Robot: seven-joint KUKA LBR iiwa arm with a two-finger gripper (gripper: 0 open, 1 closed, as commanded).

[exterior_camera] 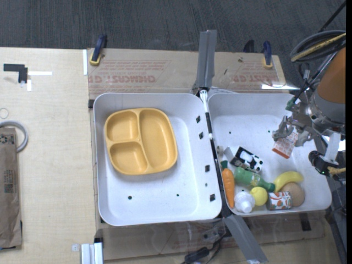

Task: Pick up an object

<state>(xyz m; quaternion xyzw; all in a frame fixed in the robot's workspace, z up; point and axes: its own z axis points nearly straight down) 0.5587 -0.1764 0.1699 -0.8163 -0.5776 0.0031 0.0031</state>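
A yellow three-compartment plate (141, 141) is lying in the left bin (110, 202), toward its upper left, with bare white floor showing around it. Moving right across the divider, the right bin (242, 120) is holding a cluster of toy items along its lower edge: an orange carrot (228, 184) is lying lengthwise near the divider, a black-and-white piece (246, 159) is sitting just above a green bottle (248, 176), and a small yellow lemon (258, 195) is resting beside a white lump (244, 203). Farther right, a small carton with an orange label (279, 201) is touching a brown rounded item (294, 194), and a banana (288, 179) is curving just above them. Above this cluster, the gripper (288, 130) is hanging over the right bin's right side and is grasping a small pouch with an orange-red bottom (285, 145), which is dangling from the closed fingers, well apart from the pile.
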